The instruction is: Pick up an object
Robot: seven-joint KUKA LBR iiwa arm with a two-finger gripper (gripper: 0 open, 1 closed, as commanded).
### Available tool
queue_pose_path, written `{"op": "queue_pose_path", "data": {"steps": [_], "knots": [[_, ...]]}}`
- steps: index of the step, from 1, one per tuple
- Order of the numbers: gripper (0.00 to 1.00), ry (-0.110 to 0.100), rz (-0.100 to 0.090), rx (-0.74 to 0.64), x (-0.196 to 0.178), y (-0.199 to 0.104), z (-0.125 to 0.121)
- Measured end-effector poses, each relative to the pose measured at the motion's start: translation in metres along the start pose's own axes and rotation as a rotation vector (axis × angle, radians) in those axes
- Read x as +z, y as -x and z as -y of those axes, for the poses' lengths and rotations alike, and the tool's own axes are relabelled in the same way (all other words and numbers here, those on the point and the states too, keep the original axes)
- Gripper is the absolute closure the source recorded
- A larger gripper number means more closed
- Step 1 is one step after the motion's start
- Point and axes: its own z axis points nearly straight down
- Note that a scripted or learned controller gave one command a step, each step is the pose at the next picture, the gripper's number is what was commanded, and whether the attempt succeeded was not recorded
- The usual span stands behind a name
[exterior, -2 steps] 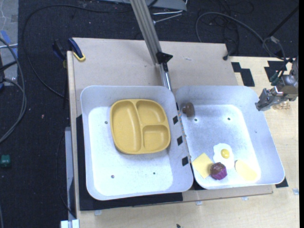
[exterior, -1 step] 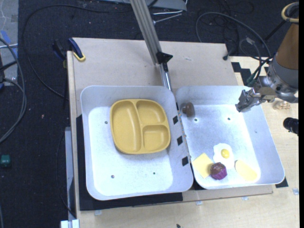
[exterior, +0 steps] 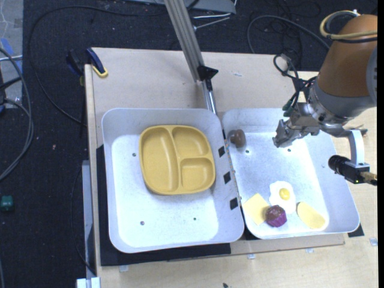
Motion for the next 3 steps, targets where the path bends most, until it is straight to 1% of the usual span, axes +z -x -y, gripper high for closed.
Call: {"op": "queue_pose_path", "data": {"steps": [1, 2, 3], "knots": [[1.0, 0.0, 0.0, -0.001, 0.015, -0.059, -0.001], [1.0, 0.002, 0.0, -0.001, 0.015, -0.111, -0.007], [1.0, -0.001, 0.001, 0.0, 0.031, -0.162, -0.003]]}}
